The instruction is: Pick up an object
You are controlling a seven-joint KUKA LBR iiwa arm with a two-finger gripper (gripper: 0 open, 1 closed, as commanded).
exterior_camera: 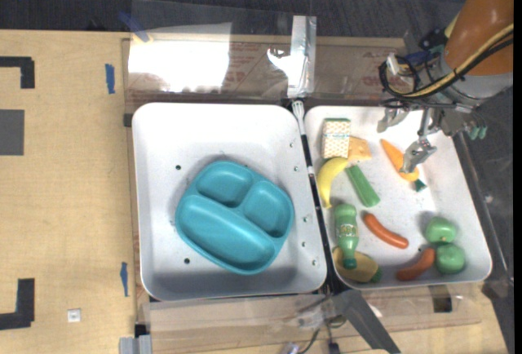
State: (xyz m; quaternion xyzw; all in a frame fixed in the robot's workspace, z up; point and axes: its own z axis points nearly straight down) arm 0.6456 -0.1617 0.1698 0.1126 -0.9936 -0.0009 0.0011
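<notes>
The two-finger metal gripper [406,134] hangs open over the right white bin [473,218], gripping nothing — the small orange plastic carrot [397,157] lies just below and between its fingers, the yellow plastic banana [329,177] well to its left — beside the left bin's teal sectioned plate [235,216].

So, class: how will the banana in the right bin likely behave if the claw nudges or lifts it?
The banana looks like smooth moulded plastic, so it is probably stiff, light and a bit slippery. Its curved shape suggests it would pivot or rock rather than roll far. It lies against the bin wall beside the green stick, so a nudge may shift its neighbour.
</notes>
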